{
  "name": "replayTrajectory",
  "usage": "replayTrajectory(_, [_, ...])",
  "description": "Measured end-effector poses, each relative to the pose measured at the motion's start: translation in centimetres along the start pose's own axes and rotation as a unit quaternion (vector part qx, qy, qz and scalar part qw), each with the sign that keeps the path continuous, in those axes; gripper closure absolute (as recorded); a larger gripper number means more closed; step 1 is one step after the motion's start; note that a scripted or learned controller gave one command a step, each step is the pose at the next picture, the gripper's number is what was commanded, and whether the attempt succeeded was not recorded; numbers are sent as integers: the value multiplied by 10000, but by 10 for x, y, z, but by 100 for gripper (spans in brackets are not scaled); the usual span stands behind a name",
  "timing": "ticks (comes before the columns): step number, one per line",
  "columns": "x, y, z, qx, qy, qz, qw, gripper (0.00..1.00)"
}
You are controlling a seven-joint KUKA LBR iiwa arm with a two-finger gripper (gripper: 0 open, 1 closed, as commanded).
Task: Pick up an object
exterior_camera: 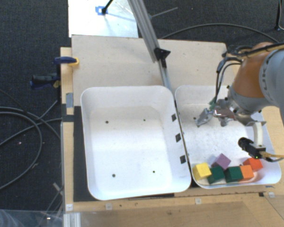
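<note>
A cluster of small coloured blocks sits crowded against the near rim of the right bin, likely because the bin's floor lets loose pieces gather at that edge: a yellow block, a purple block, two green blocks side by side, an orange block and a red block at the right end. They touch or nearly touch one another, which could make a clean grasp of a single one awkward. Each is a plain, solid cube with flat faces, seemingly easy to pinch if approached squarely. Farther back, above the bare middle of the same bin, the gripper hangs from the grey arm, well apart from the blocks and with nothing between its fingers; whether the jaws stand open or closed cannot be told from this angle. The left bin lies just beside, its floor showing a few dark specks. Beyond both bins a slanted metal rod crosses the bench.
</note>
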State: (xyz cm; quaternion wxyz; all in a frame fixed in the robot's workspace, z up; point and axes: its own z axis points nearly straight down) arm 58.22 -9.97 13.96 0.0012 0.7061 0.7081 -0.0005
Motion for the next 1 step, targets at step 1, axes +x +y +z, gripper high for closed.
replayTrajectory(1, [5,7,52,13,12,-14,10000,0])
